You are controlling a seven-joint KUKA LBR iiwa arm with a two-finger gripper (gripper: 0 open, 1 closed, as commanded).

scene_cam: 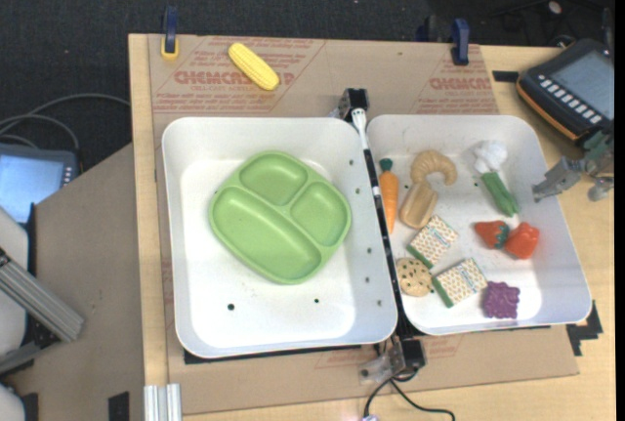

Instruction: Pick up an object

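A: In the right bin point(562, 243), nearest the camera, lie a purple grape bunch point(500, 300), a sandwich piece point(459, 281) and a cookie point(414, 276).

B: And behind them?

A: A cracker point(433, 237), a strawberry point(492, 232) touching a red pepper point(523, 240), then a carrot point(389, 199), a croissant point(433, 166) and a green leek point(496, 183).

B: The left bin point(186, 243)?

A: It holds a green divided plate point(279, 215). Farther, a corn cob point(253, 65) lies on the cardboard point(391, 77).

B: The gripper point(559, 179)?

A: It is at the right bin's right rim, holding nothing; whether the fingers are spread, one cannot tell.
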